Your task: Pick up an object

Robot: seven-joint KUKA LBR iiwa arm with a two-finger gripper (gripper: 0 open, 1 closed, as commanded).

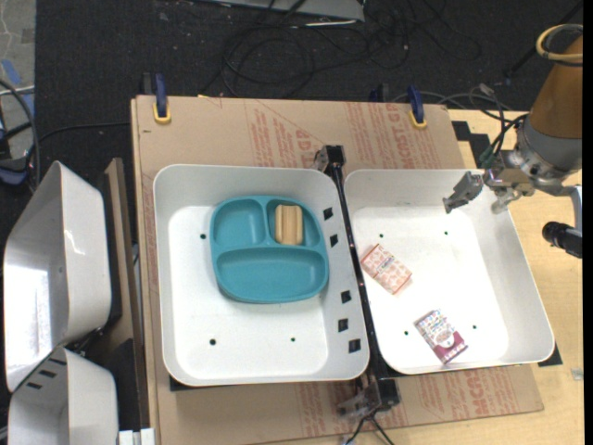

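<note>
The hand [481, 193] hangs open with nothing in it over the right bin's [519, 267] far right corner. Down in that bin lie two small packets, one pink [385, 268], one purple-and-white [440, 335]. The left bin [185, 341] holds a teal divided plate [270, 249] with a wooden block [289, 224].

Gripper [482, 193] hung over the upper right corner of the right bin [519, 276], fingers spread, nothing between them. Right bin held a pink packet [385, 268] near its left wall and a smaller packet [440, 334] toward its lower edge, well apart. Left bin [181, 276] held a teal divided plate [269, 251] with a tan block [289, 223] in its upper right compartment.
</note>
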